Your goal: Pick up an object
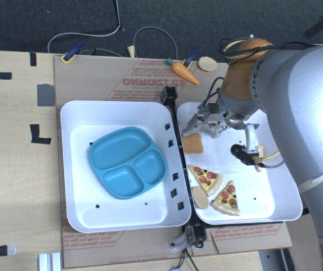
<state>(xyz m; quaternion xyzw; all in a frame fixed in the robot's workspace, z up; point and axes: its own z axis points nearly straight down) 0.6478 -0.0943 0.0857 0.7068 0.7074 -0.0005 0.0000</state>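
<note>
Right now the gripper (198,126) hangs low in the right bin (283,199), just above the toast piece (193,144) by the middle wall, I cannot tell its grip, and it might bump that wall and slide off the toast.

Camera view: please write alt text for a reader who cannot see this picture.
A grey robot arm reaches from the right, its tool low over the right bin just above a tan bread piece; two pizza slices lie nearer the front. The left bin holds a blue divided plate.
</note>
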